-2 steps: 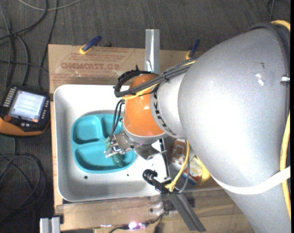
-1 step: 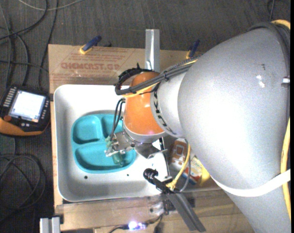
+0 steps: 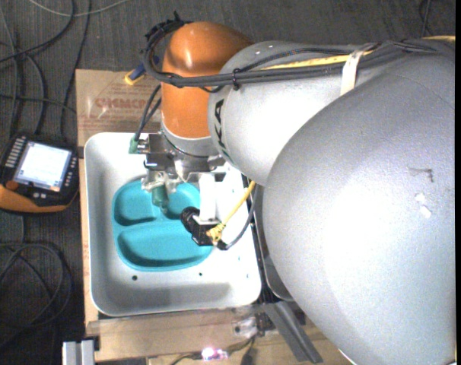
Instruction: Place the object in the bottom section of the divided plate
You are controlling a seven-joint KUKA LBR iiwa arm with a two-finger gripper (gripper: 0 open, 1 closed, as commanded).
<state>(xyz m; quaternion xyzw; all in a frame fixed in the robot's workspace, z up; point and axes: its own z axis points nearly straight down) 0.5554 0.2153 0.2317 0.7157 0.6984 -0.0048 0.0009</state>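
A grey KUKA arm (image 3: 352,181) with an orange band (image 3: 192,74) above its wrist reaches in from the right and hangs over the left of two shallow white bins (image 3: 101,280), its bulk covering most of the bench. Beneath the wrist, the gripper (image 3: 160,188) points down at a teal divided plate (image 3: 158,253) lying in that bin; the tip sits over the plate's upper part, close to the ridge that separates the upper sections from the wide bottom section. Whether the gripper is spread or closed cannot be told from this angle, and no object can be made out at its tip or on the visible teal surface. A yellow cable (image 3: 234,207) loops beside the wrist. A handheld control pendant (image 3: 36,173) with a lit screen lies on the floor left of the bin, among dark cables (image 3: 33,44).
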